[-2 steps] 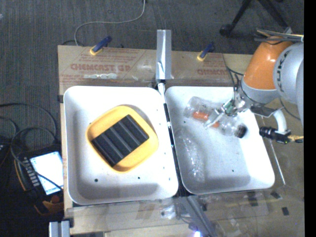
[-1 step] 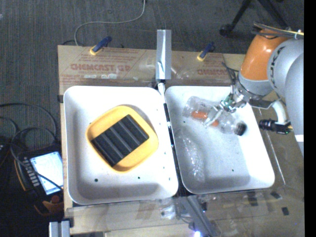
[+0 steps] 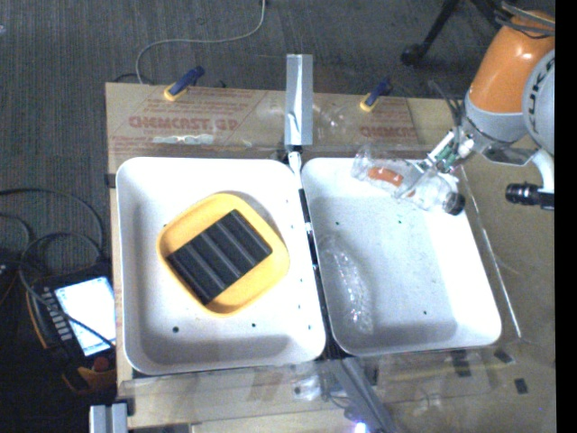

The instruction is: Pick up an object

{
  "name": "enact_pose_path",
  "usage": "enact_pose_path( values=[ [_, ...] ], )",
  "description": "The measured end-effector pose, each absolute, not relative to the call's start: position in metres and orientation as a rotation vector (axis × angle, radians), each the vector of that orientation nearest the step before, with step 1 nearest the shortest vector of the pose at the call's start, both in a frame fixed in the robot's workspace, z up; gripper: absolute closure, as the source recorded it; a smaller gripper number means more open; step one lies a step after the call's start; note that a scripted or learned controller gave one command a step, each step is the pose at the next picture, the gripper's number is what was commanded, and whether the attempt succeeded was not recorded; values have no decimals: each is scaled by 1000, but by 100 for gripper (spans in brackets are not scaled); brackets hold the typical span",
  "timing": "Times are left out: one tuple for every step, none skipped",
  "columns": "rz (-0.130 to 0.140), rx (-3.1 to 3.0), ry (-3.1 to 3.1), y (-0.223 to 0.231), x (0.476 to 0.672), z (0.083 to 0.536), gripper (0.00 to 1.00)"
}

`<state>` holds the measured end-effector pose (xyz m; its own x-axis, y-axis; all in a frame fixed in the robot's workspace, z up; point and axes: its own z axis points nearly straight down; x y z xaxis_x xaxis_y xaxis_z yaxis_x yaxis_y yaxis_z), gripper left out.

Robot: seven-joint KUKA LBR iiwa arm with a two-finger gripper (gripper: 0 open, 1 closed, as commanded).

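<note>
Where the right bin (image 3: 406, 332) meets its far rim, a clear plastic bottle (image 3: 397, 177) with an orange patch lies tilted, touching the pincer (image 3: 439, 171), whose grip state cannot be told. A crumpled clear wrapper (image 3: 347, 282) lies nearer the divider, and the left bin (image 3: 144, 332) holds a yellow tray with a black ribbed insert (image 3: 224, 251).
</note>
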<state>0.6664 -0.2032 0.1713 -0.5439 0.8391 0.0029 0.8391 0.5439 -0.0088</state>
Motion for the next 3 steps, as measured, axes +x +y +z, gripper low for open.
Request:
enact_pose_path(
  values=[
    [3, -1371, -2832, -181, 669, 225, 0],
    [13, -1319, -2849, -124, 662, 110, 0],
    [-25, -1269, -2858, -156, 667, 107, 0]
  ],
)
